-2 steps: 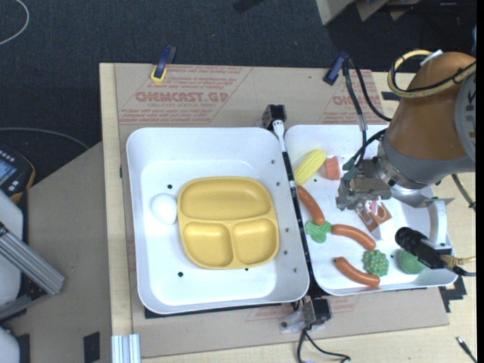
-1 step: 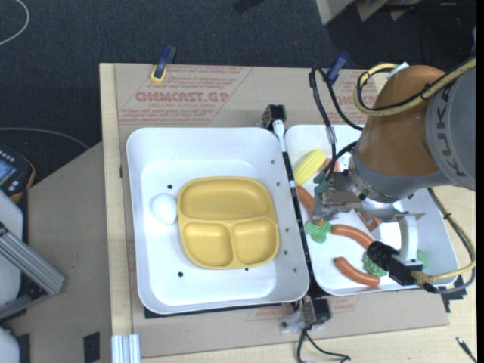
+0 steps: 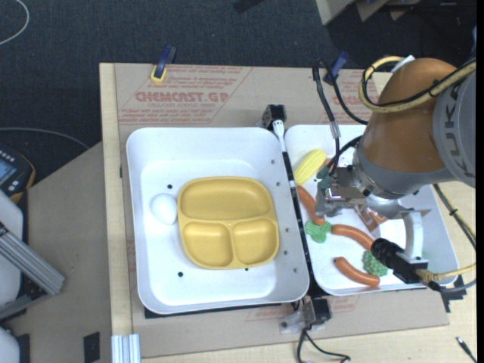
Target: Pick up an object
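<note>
While end effector (image 3: 327, 197) hovers over carrot (image 3: 305, 201), grip state unclear; you're mid-approach, next descend squarely.

Right bin (image 3: 446, 237): yellow corn cob (image 3: 309, 165) at upper left, tilted; orange carrot (image 3: 305, 200) just below it by the divider; green broccoli bit (image 3: 317, 231); two orange sausages (image 3: 352, 234) (image 3: 355, 271) lying across; another green bit (image 3: 371, 262) btwn them.

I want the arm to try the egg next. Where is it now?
The white egg lies in the left bin, touching the left edge of the yellow divided tray.
</note>
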### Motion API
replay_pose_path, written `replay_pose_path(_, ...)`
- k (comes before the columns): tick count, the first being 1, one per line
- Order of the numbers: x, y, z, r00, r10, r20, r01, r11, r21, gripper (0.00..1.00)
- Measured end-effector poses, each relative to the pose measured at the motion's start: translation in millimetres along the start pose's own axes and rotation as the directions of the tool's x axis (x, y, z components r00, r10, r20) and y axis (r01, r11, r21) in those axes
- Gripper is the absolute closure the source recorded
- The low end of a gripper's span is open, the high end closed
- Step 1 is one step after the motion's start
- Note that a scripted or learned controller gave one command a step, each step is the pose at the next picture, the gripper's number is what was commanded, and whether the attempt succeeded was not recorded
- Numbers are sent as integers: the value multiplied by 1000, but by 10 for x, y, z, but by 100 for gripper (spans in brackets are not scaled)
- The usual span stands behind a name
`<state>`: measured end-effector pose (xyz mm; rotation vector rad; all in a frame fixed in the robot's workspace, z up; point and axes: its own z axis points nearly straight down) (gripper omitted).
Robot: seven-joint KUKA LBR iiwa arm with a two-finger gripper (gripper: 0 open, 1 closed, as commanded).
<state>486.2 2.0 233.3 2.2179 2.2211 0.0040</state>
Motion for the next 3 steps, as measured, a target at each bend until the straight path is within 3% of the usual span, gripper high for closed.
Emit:
replay_pose_path(2,-56,111,165,1000,2,0,-2,1000,4,100)
replay_pose_path(3,20,-23,32,1000,0,-1,0,1000,4,100)
